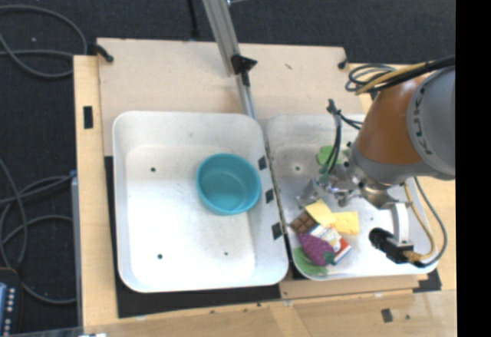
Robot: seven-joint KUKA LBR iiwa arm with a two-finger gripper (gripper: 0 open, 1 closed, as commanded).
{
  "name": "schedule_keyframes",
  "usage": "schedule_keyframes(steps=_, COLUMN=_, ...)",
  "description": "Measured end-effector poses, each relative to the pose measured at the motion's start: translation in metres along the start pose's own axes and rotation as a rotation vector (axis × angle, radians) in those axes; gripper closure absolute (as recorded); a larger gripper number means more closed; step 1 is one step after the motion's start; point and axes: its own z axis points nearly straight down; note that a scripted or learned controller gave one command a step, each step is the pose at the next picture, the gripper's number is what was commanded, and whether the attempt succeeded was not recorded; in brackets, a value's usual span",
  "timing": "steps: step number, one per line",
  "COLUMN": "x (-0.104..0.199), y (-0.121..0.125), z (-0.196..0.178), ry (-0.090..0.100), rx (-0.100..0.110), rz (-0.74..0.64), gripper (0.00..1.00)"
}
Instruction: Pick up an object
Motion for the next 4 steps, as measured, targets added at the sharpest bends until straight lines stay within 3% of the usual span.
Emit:
schedule_keyframes(steps=1, x=-0.002, y=0.0, z=0.035, ry=-0.001, rx=-0.004, rz=0.001, gripper=0.0)
schedule_keyframes(steps=2, x=-0.001, y=0.001, z=0.023, ry=0.002, rx=-0.009, rz=0.005, gripper=1.0)
schedule_keyframes(steps=3, x=-0.003, y=0.009, z=-0.039, ry=0.0, rx=-0.013, rz=-0.005, gripper=1.0)
schedule_keyframes(steps=4, x=-0.002, y=0.001, z=-0.092, ry=0.001, rx=-0.012, rz=-0.005, gripper=1.0)
